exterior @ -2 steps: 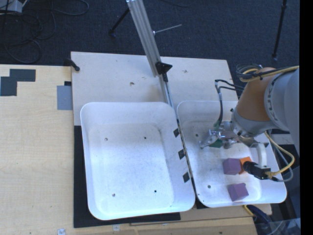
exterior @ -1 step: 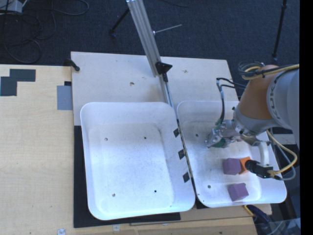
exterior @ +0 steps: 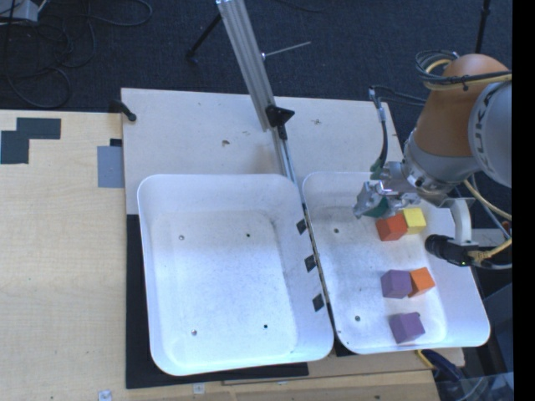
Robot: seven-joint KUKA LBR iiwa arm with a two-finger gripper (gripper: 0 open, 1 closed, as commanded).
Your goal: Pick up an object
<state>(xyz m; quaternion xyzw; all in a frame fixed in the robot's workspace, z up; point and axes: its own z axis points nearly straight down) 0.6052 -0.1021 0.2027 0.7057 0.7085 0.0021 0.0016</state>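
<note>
Tool [exterior: 374,200] low in right bin [exterior: 351,324], upper right of frame, just beside red block [exterior: 390,227]; prob. lining up grasp. Finger spread: cannot tell.

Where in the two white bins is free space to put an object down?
The left white bin is bare from wall to wall. In the right white bin, the strip beside the divider is free; the far side is crowded with the red cube, yellow cube, and gripper.
</note>
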